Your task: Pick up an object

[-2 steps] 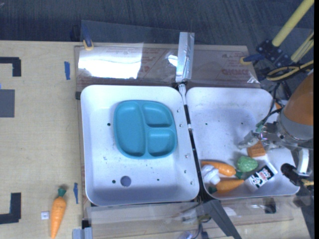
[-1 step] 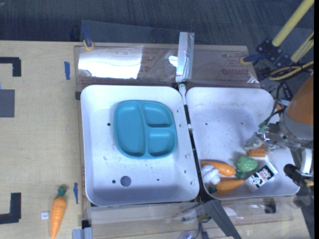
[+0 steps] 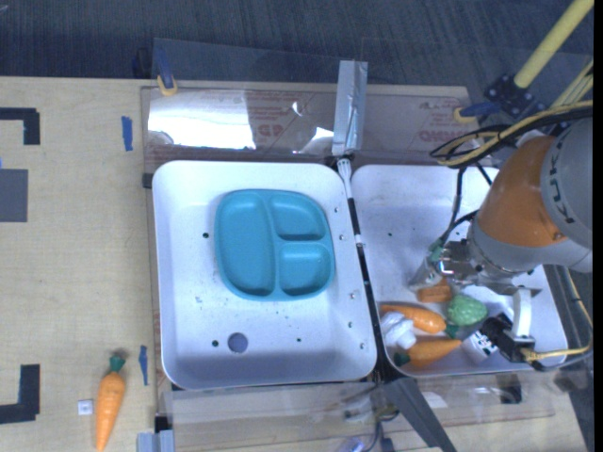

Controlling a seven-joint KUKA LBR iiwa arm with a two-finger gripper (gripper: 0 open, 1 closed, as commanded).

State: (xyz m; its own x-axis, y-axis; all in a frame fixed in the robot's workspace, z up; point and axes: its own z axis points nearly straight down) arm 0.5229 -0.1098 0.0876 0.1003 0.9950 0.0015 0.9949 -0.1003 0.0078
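A carrot (image 3: 110, 398) lies on the bench (image 3: 66, 252), lower left; my gripper (image 3: 450, 273) hovers over the right bin (image 3: 405, 205), its grip state unclear.

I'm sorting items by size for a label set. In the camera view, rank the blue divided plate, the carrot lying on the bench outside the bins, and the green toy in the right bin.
1. blue divided plate, by far
2. carrot on the bench
3. green toy, partly hidden by the hand, so unsure

The wooden bench (image 3: 66, 252) bears two white bins (image 3: 179, 281) and apparently a toy carrot (image 3: 109, 401).
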